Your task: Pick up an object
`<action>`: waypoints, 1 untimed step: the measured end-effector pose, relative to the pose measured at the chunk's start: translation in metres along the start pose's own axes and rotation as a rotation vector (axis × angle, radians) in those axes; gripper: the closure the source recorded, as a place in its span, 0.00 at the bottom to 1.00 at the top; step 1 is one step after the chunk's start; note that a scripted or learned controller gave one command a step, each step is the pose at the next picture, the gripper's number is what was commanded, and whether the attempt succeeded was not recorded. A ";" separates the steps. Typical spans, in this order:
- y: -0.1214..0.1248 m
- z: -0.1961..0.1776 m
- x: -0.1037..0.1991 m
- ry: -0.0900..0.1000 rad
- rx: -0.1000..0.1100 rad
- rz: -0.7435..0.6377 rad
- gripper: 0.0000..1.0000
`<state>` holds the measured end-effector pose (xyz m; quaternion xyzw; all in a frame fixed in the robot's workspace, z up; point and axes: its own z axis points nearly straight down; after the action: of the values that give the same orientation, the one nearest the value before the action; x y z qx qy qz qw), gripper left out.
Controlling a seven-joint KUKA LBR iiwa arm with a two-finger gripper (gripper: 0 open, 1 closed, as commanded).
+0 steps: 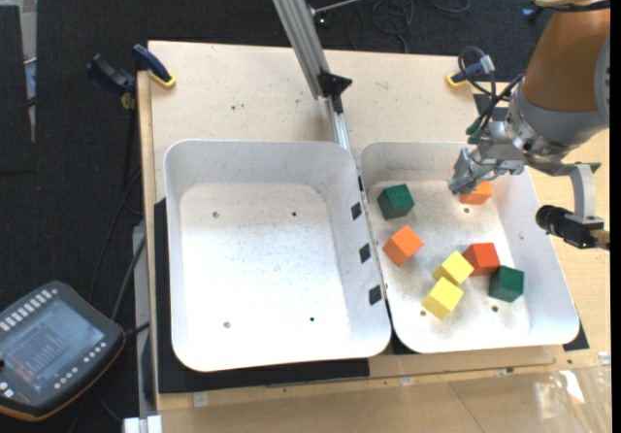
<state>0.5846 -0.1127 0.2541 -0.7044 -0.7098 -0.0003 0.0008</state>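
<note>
Item: one bench (252, 91), pale board top, bearing two shallow white bins side by side. Left bin (194, 169): speckled floor, nothing else recorded in it. Right bin (543, 324): seven blocks recorded. A dark green cube (395, 200) near the bin's left wall; an orange cube (403, 245) just below it; two yellow cubes, the upper (453, 268) and the lower (442, 299), lying corner to corner; a red cube (482, 256) just beside the upper yellow one; a second green cube (506, 283) touching or nearly touching the red. A further orange block (476, 193) sat toward the bin's far side, partly covered by the gripper (473, 177). The arm (568, 62), grey with its orange band, reached in from the right and stood low over that block. Whether the tool was released or clenched could not be told from where I stood, nor whether it had the block. Step judged in hand: the descent onto, or the closing about, the partly hidden orange block. Next move judged to call for a firm closure on the block's sides, then a straight lift clear of the bin floor, with the block seen to rise.
</note>
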 end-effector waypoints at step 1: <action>-0.002 0.006 0.047 0.000 0.000 0.000 1.00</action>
<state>0.5818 -0.0654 0.2480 -0.7045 -0.7097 -0.0002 0.0009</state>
